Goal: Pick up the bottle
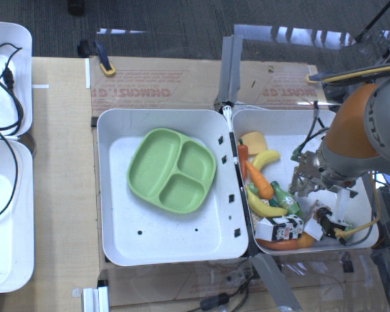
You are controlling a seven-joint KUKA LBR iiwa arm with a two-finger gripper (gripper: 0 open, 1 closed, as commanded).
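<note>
Wooden bench top point(58, 174), pale, with flattened cardboard point(156, 83) printed in red under the two bins. Dark carpet point(182, 5) beyond the far edge. Left bin point(114, 239) carries a green divided plate point(172, 171), tilted slightly, nothing on it. Right bin point(279, 123) is crowded along its left wall: two bananas, a carrot point(259, 181), a yellow block, a black-and-white carton point(279, 228). The bottle point(286, 200), green, lies on its side between the lower banana point(265, 206) and the carton. Gripper point(305, 182) hangs low in the right bin, just right of the bottle; cannot tell how its fingers stand or whether they have anything. White containers with black cables at far left.
</note>
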